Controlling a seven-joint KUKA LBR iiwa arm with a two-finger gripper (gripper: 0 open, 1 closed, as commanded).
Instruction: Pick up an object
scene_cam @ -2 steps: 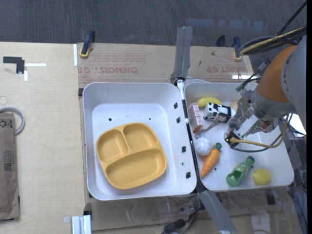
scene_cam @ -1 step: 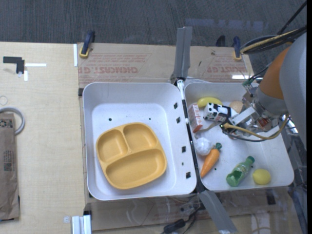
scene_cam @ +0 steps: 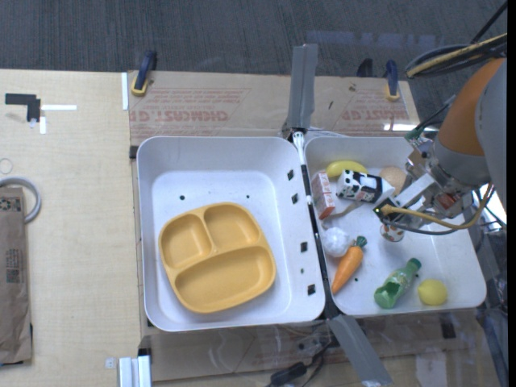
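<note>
Clutter crowds the right bin (scene_cam: 451,256), and the gripper (scene_cam: 393,230) hangs low over a bare patch of its floor, coming in from the view's right. Whether it is spread or pressed together I cannot tell from where I stand. The tip is small and tangled up with cable. I see nothing caught in it.

Nothing has been singled out yet, so the pick is open. The closest things look to be the carrot (scene_cam: 347,266) and the bottle (scene_cam: 397,283). The carrot lies just to the view's left of the gripper and a little lower. Its green top is nearest the tip, and its long axis slants away down and to the left. A white wad (scene_cam: 336,239) sits against its upper end. The bottle lies directly below the gripper in the view, cap up and to the right, on much the same slant as the carrot.

The cow (scene_cam: 359,186), the banana (scene_cam: 347,168) and the carton (scene_cam: 322,194) sit up and to the left of the gripper, farther off. The lemon (scene_cam: 433,292) is down and to its right, beside the bottle. The plate (scene_cam: 218,256) in the left bin (scene_cam: 210,176) is well apart.

My guess is the carrot. It would take a short shift left, with the grip turned across that slant.
</note>
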